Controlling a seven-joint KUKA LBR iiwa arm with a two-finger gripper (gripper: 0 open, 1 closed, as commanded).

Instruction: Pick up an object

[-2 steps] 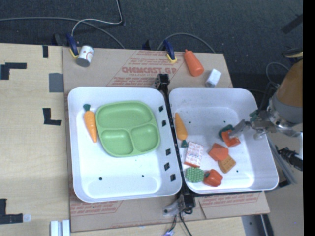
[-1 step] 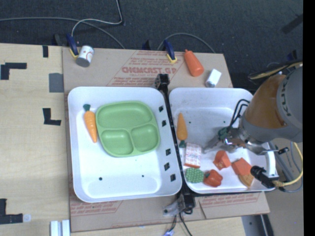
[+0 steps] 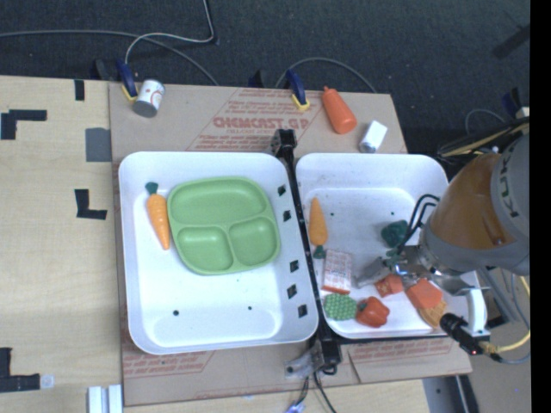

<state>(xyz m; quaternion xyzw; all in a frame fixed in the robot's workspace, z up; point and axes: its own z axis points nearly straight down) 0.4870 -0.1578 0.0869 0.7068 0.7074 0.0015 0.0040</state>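
My gripper reaches down into the right bin from the right, low over its near right part. A small red-orange piece lies right under it, and a larger orange toy sits just to its right. A red pepper and a green textured piece lie near the front wall. A white and red packet rests left of the gripper. A dark green toy sits behind it, and an orange carrot lies along the left wall.
The left bin holds a green divided plate and a carrot beside it. Behind the bins lie an orange bottle, a white block and a small can. Cables run across the back.
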